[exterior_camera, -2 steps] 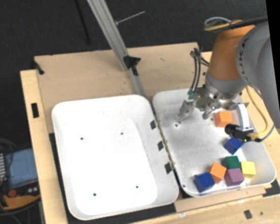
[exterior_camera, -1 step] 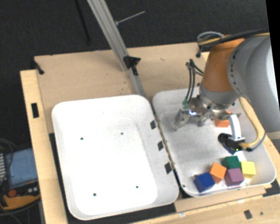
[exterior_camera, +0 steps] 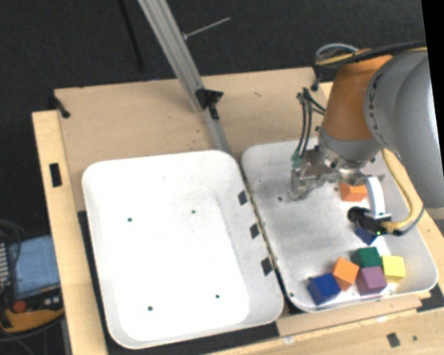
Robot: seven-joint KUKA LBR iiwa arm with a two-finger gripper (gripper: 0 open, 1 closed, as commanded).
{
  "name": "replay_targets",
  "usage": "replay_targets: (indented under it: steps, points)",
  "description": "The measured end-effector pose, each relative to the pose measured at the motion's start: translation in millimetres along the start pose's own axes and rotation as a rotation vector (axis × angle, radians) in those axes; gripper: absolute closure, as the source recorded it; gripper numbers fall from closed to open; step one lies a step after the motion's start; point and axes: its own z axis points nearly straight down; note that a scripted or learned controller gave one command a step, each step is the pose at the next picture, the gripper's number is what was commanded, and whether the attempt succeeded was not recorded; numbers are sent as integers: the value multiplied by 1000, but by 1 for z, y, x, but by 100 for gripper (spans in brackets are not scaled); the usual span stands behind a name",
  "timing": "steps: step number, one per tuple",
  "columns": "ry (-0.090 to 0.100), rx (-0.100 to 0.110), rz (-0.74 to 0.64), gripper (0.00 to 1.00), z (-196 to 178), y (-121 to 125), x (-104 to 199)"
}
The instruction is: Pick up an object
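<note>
My gripper hangs over the far left part of the right bin, pointing down at its bare floor. Several small blocks lie along the bin's near edge: a blue block, an orange block, a green block, a purple block and a yellow block. Another orange block and a dark blue block sit at the right side, partly behind the arm's cable. Nothing shows between the gripper's tips.
The left bin stands beside the right one, with small clips along the shared rim. A slanted metal pole rises behind the bins. A black-and-yellow cable loops off the wrist over the right bin.
</note>
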Motion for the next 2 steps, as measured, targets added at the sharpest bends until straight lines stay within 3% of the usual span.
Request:
replay_targets:
  steps: [2]
  points:
    - [0, -1, -8, 100, -107, -3, 0]
